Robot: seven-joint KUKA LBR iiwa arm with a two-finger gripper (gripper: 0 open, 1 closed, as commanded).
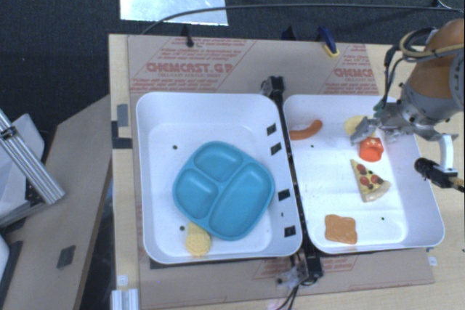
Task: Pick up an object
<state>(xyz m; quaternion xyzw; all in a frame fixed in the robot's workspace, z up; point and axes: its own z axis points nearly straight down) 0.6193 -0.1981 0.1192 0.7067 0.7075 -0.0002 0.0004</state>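
Observation:
My gripper (365, 133) reaches in from the right and hangs low over the back of the right bin (429, 229). Just below it in the view lies a red-orange round piece (371, 149), close to or touching the gripper's tip. A small yellow piece (353, 123) sits right beside the gripper on its left, partly hidden by it. An orange sausage (306, 130) lies further left. A pizza slice (369, 181) rests in the middle of this bin, and a flat orange piece (340, 229) lies near the front.
The left bin (156, 156) holds a blue divided plate (224, 189) and a yellow ridged piece (197, 239) at its front edge. A black divider with clips (285, 170) runs between the bins. A cable (436, 172) from the wrist hangs over the right bin's right rim.

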